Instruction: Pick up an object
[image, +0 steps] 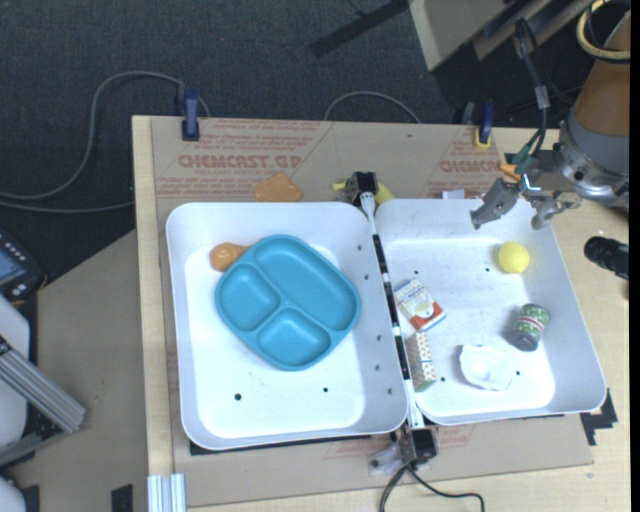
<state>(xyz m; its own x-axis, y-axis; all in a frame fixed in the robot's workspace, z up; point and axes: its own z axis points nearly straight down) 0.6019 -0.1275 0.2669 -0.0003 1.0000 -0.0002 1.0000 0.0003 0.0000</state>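
the grey arm was cut off at the right edge. its two-finger gripper (520, 207) hung with fingers spread apart, holding nothing, over the right white bin (570, 300), just above a small yellow ball (513, 258). a blue divided plastic tray (287, 299) in the left white bin (200, 370) half hid a small orange object (226, 256).

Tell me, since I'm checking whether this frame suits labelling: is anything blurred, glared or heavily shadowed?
In the camera view, lighting is even and soft; the blue tray and yellow ball read sharp; the gripper looks slightly soft; the right bin is bright white without hiding its contents; shadows are faint.
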